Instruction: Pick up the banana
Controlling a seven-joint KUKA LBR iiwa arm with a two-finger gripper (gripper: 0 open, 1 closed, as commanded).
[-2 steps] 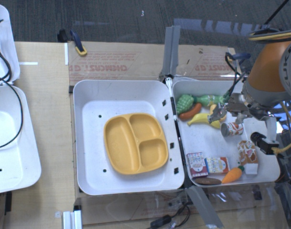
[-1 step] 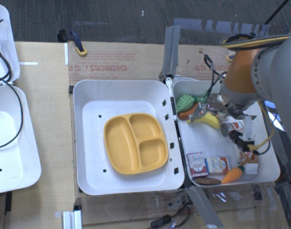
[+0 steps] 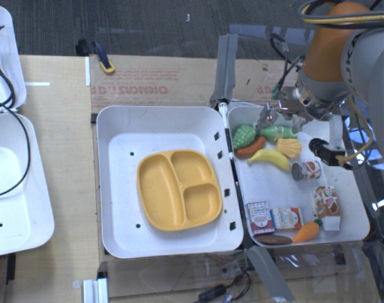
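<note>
Carrot (image 3: 306, 231) at right bin's near edge, banana (image 3: 271, 159) mid-bin, hand (image 3: 269, 114) above it, finger spread unclear.

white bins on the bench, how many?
2. Left bin holds the yellow divided plate; right bin holds the banana and other toy food, with the gripper over its far end.

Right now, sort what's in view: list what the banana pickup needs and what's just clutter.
Needed:
banana
claw

Clutter:
yellow divided plate in the left bin
carrot
can
corn
green toy
two small cartons
</note>
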